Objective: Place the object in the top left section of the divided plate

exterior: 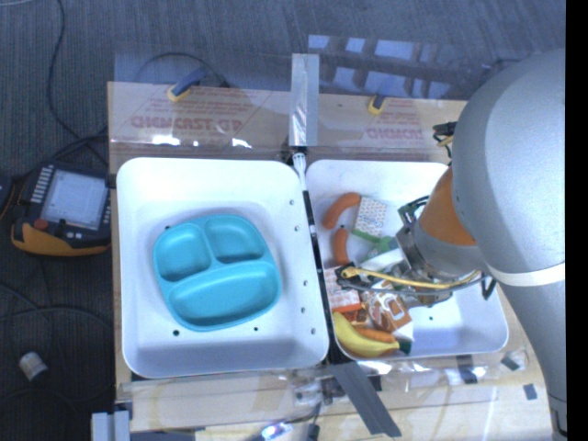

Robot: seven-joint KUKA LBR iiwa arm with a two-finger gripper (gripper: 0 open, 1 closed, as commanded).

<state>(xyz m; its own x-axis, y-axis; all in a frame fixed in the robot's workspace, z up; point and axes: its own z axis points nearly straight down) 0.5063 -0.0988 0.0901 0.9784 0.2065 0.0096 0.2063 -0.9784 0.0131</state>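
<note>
Currently, at the far 9 o'clock edge of the view, a handheld control pendant (62,211) with a grey screen and orange casing is seen lying on the dark carpet, with black cables looping around it. A small grey cylindrical item (33,365) is noted on the floor towards 7 o'clock.

Next, the left bin (138,338) is recorded. A blue divided plate (217,270) lies flat in its middle, with two small sections along its 12 o'clock side and one large section along its 6 o'clock side. The top left section (181,252) is seen bare. Behind both bins, at 12 o'clock, clear panels with reddish lettering and two yellow-tipped clamps are visible.

The right bin (478,333) is then noted, touching the left bin along a shared edge. A clutter of toy food is piled in its 9 o'clock half: an orange sausage (343,208) at 11 o'clock, a second orange sausage (341,243) just below it, a pale dotted cracker (371,215) beside them, a green piece (374,242), printed packets at centre, and a yellow banana (354,338) with an orange carrot (378,335) lying on it at 7 o'clock.

The gripper (404,266) is lowered over this pile, hidden under the wrist and yellow cabling; whether it is released or clenched cannot be told, and which item is the task's object cannot be told. The grey arm (514,182) with its orange band (450,217) occupies the 3 o'clock side.
</note>
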